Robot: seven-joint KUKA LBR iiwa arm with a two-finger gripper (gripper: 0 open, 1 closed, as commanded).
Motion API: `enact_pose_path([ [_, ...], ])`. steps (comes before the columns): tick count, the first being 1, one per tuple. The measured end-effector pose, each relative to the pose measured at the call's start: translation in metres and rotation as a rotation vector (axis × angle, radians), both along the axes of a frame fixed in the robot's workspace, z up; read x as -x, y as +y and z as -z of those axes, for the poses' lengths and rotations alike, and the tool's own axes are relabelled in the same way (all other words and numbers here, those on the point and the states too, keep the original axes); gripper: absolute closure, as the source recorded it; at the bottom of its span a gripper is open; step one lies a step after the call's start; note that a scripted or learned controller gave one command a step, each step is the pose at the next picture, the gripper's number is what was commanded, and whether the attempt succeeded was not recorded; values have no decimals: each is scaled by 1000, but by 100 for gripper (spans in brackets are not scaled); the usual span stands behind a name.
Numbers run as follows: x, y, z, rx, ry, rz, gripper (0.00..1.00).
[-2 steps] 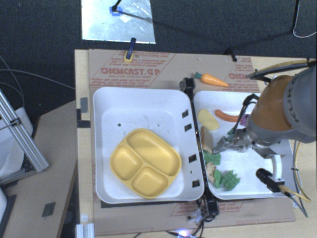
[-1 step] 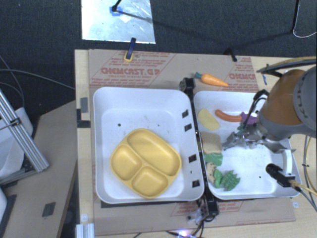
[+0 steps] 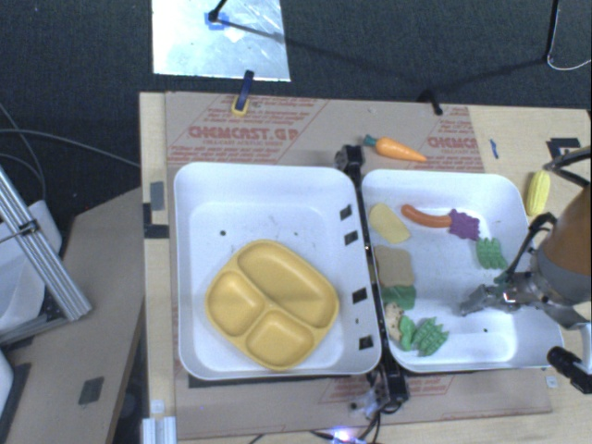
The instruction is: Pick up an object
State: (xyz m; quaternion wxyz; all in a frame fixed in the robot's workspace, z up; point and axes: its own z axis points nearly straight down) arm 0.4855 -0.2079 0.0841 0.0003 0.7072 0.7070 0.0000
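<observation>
At the near right corner of the right bin [image 3: 518, 345], the arm comes in from the right edge and stretches its hand [image 3: 474, 302] out low over the bin's white floor, roughly level and pointing toward the divider between the bins. Its two dark fingers [image 3: 477, 296] look slightly parted and nothing sits between them.

Just beyond the hand inside the right bin, a small green piece [image 3: 489, 252] lies near the far right wall. Toward the divider at the bin's near end lie a leafy green toy [image 3: 424, 335] and, a little farther back, a darker green piece [image 3: 400, 296] with a tan block [image 3: 395, 265] behind it. Farther still are a pale yellow wedge [image 3: 388, 223], an orange sausage shape [image 3: 425, 215] and a purple cluster [image 3: 464, 223] touching its end.

Left of the right bin, the left bin [image 3: 268, 188] holds a yellow divided plate [image 3: 270, 302]. Beyond the right bin's far rim, a toy carrot [image 3: 396, 148] lies on the tabletop [image 3: 305, 128]; a yellow corn cob [image 3: 537, 192] lies outside its right rim.
</observation>
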Motion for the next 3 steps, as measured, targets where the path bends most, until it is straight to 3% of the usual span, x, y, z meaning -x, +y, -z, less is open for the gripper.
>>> enact_pose_path([
  [1,-1,92,0,-3,1,-8,0],
  [2,-12,63,0,0,-1,-2,0],
  [3,-1,34,-21,1,-2,0,0],
])
